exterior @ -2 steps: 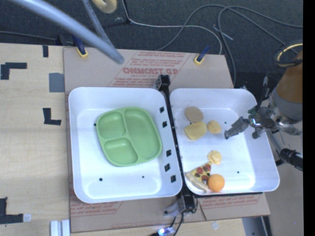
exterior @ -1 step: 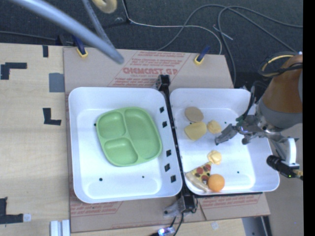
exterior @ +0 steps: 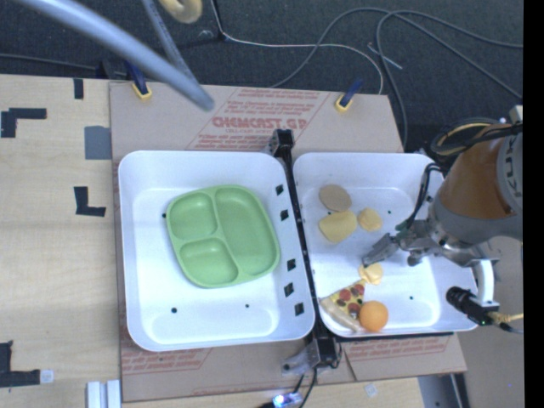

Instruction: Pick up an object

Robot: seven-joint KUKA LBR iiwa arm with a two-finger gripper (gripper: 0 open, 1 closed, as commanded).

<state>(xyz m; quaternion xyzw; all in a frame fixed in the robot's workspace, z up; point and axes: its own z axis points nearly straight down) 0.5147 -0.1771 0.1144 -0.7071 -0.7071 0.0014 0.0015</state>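
From the overhead camera, I reach in from three o'clock over the right bin [exterior: 399,164], my orange-banded wrist above its right wall. My gripper [exterior: 380,251] sits low over the bin floor near its middle, pointing toward nine o'clock; my fingers [exterior: 376,252] are spread a little and nothing is between them.

Just off my fingertips, at seven o'clock, a small yellow piece [exterior: 371,273] lies on the floor, too small to read a long axis. At ten o'clock from my gripper lie a yellow chunk [exterior: 338,226], long axis roughly three-to-nine, a smaller yellow bit [exterior: 369,220] beside it, and a tan oval piece [exterior: 335,198] above them. At the bin's six o'clock edge, a toy pizza slice [exterior: 344,303] lies with its tip toward one o'clock, touching an orange ball [exterior: 373,315].

The left bin [exterior: 136,228] holds a green divided plate [exterior: 223,235], long axis tilted ten-to-four.
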